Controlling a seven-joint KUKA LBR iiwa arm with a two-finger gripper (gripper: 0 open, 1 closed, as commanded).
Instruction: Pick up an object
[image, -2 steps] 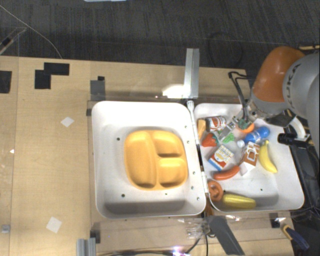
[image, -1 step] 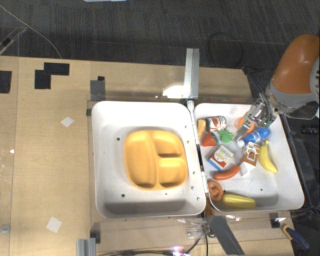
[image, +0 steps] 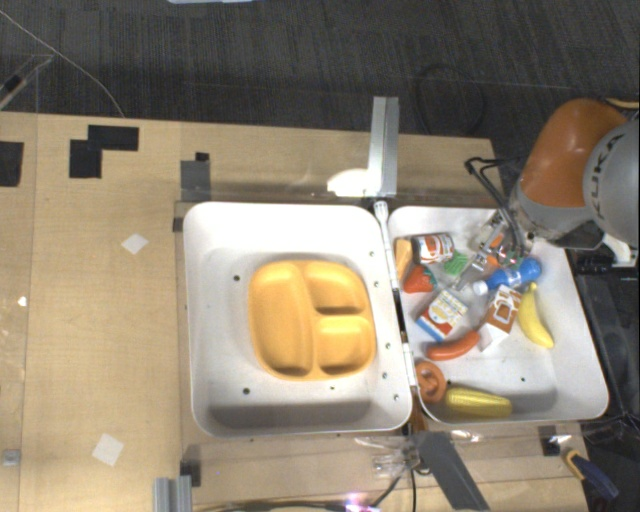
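A yellow toy corn (image: 478, 402) lies at the right bin's (image: 590, 390) near edge, banana (image: 535, 320) and sausage (image: 453, 347) beyond. My gripper (image: 493, 243) hangs over the clutter; my jaws' state I cannot tell.

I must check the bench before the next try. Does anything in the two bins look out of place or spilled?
Nothing looks spilled or broken. The right bin holds toy foods in a loose heap, some overlapping, such as the hot dog and banana. The yellow divided tray lies flat in the left bin.
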